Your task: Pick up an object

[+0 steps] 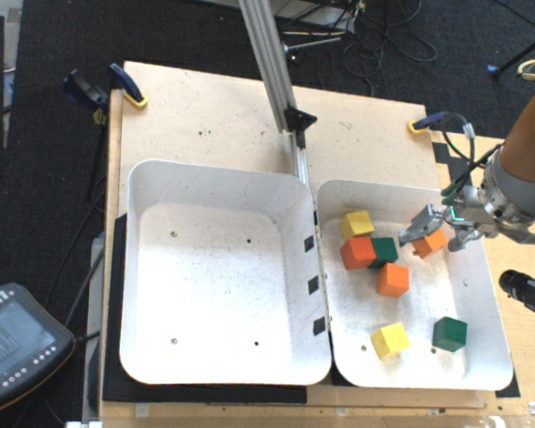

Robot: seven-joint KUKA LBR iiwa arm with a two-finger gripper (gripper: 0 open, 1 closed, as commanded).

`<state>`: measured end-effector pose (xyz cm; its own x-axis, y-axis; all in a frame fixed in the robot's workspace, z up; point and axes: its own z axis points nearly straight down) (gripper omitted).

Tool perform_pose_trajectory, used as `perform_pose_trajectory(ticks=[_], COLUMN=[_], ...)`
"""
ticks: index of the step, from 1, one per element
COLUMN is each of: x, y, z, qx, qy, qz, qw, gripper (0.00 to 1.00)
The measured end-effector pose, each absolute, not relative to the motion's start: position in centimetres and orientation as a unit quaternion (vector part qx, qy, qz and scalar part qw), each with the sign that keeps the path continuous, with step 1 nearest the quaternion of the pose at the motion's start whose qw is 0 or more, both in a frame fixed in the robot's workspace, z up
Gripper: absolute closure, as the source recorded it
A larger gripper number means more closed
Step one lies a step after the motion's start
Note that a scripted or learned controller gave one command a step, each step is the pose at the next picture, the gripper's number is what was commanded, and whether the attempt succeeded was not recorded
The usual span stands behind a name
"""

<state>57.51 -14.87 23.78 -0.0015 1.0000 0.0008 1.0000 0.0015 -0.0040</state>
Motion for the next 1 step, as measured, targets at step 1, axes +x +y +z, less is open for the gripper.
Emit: perform_pose_trajectory(ticks=[1], x=[57.59], y=[-14.88], z=[24.01], qx=[-0.707], qy=[-0.707], qz=[0.0000], qw=[0.000], gripper=[0.00])
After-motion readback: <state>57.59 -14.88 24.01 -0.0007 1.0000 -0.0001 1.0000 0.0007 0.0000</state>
